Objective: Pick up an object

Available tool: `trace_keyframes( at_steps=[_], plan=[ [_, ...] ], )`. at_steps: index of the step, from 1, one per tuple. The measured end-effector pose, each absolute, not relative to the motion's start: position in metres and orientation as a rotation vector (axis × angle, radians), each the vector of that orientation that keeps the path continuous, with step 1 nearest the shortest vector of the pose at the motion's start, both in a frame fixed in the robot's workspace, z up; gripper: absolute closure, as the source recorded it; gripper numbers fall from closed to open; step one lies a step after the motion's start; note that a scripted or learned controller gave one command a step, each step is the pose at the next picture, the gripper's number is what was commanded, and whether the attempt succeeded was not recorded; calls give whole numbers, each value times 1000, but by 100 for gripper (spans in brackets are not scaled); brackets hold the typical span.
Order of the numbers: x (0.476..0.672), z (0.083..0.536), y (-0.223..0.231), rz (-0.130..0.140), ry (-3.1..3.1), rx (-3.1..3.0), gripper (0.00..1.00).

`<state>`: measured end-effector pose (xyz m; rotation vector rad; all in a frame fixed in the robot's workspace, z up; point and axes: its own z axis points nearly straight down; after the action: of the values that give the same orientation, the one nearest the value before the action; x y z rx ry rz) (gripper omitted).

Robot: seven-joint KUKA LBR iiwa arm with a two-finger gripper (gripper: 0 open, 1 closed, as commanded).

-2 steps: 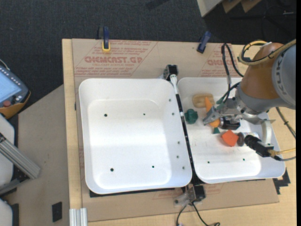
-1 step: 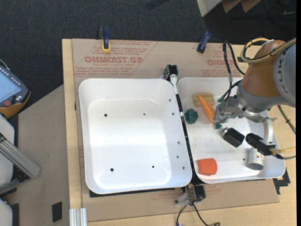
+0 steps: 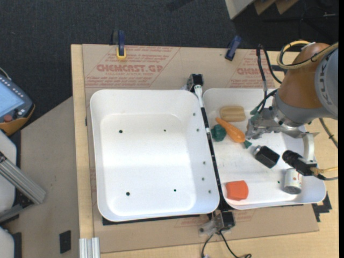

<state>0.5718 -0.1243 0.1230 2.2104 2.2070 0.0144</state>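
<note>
Hovering low over the right bin, the gripper is seen just beside the orange tip of a toy carrot. The carrot is laid at a slant in the bin's upper left part, with its green leafy end toward the wall shared with the left bin. A tan block is noted near above it, and a small black block just below the gripper.

Risks, as judged: the carrot is tapered and rounded, so it could be squeezed out sideways or rolled off if caught near the tip rather than mid-body. The black block is close enough to be nudged or pinched by mistake on a descent. A closure beside the carrot, not around it, would come up with nothing.

Gripper state: whether it is apart or together cannot be told from this slant. Nothing is seen held, and contact with the carrot cannot be confirmed.
</note>
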Motion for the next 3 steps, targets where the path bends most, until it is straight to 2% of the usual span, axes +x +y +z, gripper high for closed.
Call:
trace_keyframes(
  at_steps=[1, 2, 3],
  plan=[
    [572, 133, -124, 16, 2205, 2210, 100],
    [591, 236, -82, 7, 2222, 2213, 100],
    [557, 261, -56, 1, 2226, 2220, 100]
  ],
)
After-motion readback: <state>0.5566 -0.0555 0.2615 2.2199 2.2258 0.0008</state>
